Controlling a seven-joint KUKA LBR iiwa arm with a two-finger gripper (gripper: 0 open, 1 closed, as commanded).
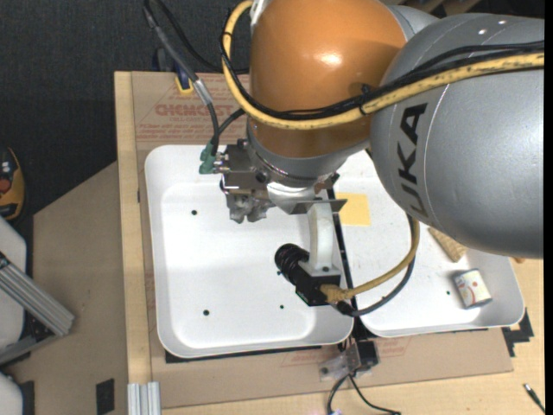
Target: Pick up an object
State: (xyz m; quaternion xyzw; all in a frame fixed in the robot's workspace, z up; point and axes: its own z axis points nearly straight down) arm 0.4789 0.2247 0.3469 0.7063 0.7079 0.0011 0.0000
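The grey arm with its large orange band [320, 50] hangs over the shallow white left bin [199, 275], covering the back part of it. The gripper [246, 201] is above this bin's back half, and I cannot tell its state. A flat yellow square piece [356, 209] lies just right of the left bin's edge. A small white block with a red mark [472, 287] lies well to the right, in the shallow white right bin [415, 318].

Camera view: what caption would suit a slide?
Grey-and-orange arm reaching low over the left white bin; yellow card nearby.
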